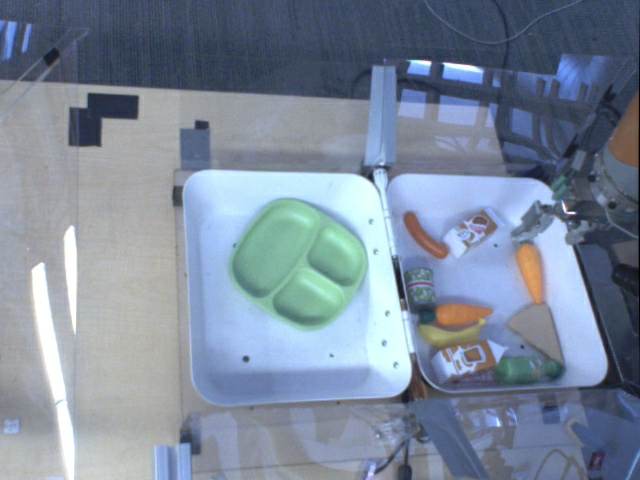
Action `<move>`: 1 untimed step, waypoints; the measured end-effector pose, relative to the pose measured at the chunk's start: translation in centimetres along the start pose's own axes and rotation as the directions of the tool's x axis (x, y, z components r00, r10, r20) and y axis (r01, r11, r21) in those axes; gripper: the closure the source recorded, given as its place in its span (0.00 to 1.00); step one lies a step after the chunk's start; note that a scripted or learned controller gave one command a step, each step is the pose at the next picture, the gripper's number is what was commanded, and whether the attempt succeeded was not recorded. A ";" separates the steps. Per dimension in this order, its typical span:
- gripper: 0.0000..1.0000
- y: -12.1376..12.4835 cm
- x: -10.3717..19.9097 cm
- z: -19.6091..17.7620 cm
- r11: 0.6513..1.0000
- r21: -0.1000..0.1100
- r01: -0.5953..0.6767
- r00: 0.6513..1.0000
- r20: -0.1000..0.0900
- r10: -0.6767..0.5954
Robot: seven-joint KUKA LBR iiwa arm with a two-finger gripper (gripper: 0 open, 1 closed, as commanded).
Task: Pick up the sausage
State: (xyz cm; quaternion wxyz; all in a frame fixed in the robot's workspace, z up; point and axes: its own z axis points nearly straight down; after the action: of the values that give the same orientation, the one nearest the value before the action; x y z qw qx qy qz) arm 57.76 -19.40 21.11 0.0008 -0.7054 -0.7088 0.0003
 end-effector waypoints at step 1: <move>0.00 5.1 7.9 9.7 0.998 -0.001 -0.058 0.998 0.000 0.058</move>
State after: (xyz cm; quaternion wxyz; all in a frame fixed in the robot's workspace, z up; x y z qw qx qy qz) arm 62.81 -11.49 11.45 0.0007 -0.7257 -0.6880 0.0000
